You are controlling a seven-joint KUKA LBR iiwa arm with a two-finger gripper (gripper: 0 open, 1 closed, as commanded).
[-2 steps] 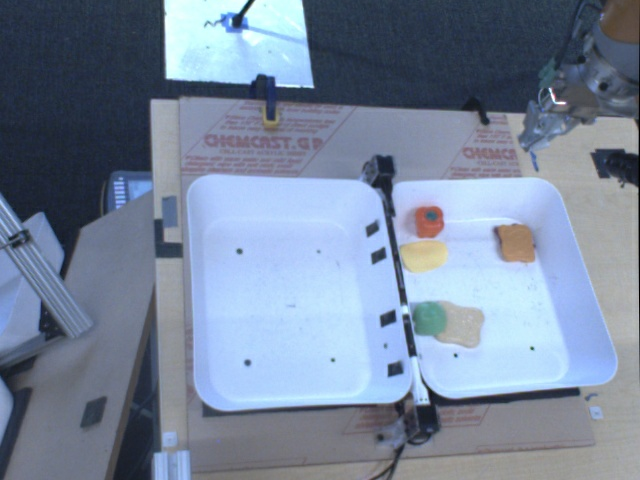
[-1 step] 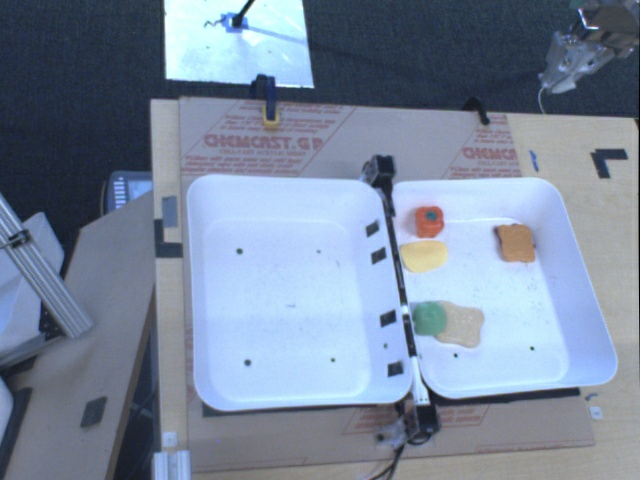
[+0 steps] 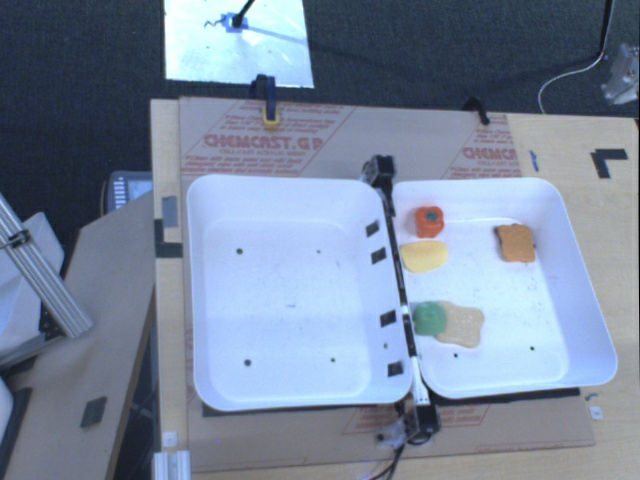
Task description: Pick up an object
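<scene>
Five small toy-food pieces are lying in the right bin (image 3: 575,268), and the left bin (image 3: 200,268) beside it is holding nothing to pick. An orange-red piece with a green top (image 3: 429,220), perhaps a tomato or pepper, is standing close to the divider. Just below it a flat yellow piece (image 3: 424,257) is lying on its side. Well apart, near the far right wall, a brown toast-like slice (image 3: 516,243) is resting flat. Lower down, a rounded green piece (image 3: 430,317) is touching, maybe overlapping, a pale tan flat piece (image 3: 463,325).

All of them are looking like light, stiff plastic toys, probably smooth and a little slippery, unlikely to break. The orange-red piece is seeming the easiest choice: it is standing taller than the others, so a pinch across its sides should find purchase. The flat pieces are offering little height, and a grip there would need the thin edges. The green and tan pair are sitting so close together that a grasp could catch both or push one aside.

The state of the jaws cannot be told from this view. Both bins are sitting on a cardboard sheet (image 3: 300,138) on the desk (image 3: 590,138).
</scene>
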